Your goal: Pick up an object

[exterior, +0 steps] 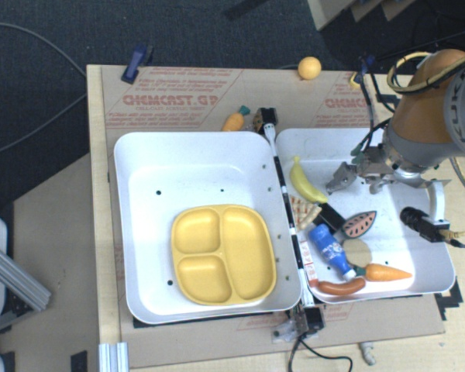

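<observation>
So right now the gripper [347, 178] is hovering low in the right bin [426, 277], near its back wall, just past the top end of the banana [306, 183]. Honestly I can't tell how the jaws are set from this angle; it's a dark blur.

The pickable stuff sits toward the front left of that bin: banana along the divider, blue bottle [330, 250] just in front of it, a brown seed-looking slice [360, 223] beside the bottle, then a carrot [387, 272] and a sausage [341, 287] at the front edge.

I'd go for the banana since it's nearest. I'd line up across its narrow width, come straight down and stay off the bin wall.

The left bin [139, 161] holds a yellow divided plate [222, 253]. The tabletop [186, 99] looks like printed cardboard, with an orange ball [310, 68] at the back edge and dark carpet all round.
</observation>
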You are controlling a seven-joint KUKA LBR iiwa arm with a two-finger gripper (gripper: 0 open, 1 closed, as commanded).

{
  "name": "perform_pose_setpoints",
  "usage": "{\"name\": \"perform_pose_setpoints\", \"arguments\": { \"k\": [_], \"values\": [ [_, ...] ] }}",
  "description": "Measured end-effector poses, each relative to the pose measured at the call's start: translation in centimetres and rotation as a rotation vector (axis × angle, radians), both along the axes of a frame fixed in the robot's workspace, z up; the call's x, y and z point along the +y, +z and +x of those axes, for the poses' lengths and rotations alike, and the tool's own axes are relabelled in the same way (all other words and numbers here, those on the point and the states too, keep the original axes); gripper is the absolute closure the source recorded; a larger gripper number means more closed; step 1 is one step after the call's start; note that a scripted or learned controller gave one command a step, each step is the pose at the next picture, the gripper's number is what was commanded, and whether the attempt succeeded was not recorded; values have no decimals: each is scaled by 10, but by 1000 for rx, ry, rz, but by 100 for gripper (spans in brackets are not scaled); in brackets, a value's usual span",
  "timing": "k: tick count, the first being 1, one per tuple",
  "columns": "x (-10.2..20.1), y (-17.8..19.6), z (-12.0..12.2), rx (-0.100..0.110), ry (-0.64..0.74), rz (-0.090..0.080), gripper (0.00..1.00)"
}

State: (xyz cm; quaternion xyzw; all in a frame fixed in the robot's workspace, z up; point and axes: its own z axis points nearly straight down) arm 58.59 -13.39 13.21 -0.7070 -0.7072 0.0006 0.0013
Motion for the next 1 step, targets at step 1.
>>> {"name": "perform_pose_setpoints", "arguments": {
  "k": [1],
  "values": [
    [18,-33,-40,-23,-2,-5,0]
  ]
}}
